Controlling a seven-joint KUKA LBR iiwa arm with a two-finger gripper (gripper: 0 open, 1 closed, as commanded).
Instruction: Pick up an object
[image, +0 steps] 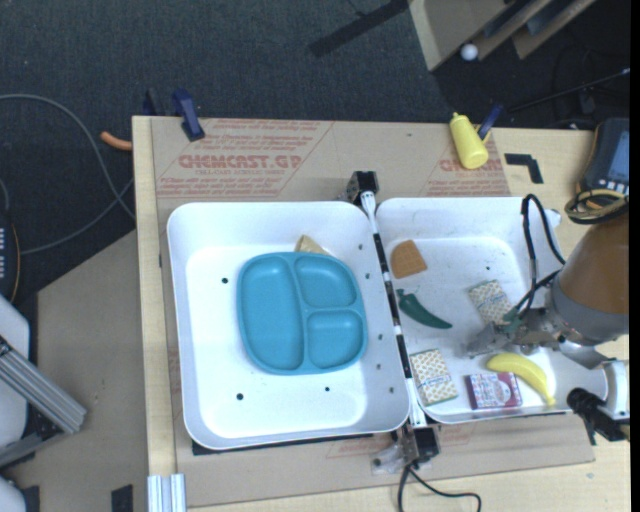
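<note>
Left bin (200, 300): smooth white plastic, holding a blue three-compartment tray (300, 310).
Right bin (450, 215): same shallow white shape.
Gripper (497, 338): low in the right bin; grip cannot tell.
Banana (525, 372): curved, yellow, just below the gripper.
Green pepper (422, 312): glossy, tapered, left of the gripper.
Checked packet (433, 375): flat, square.
</note>
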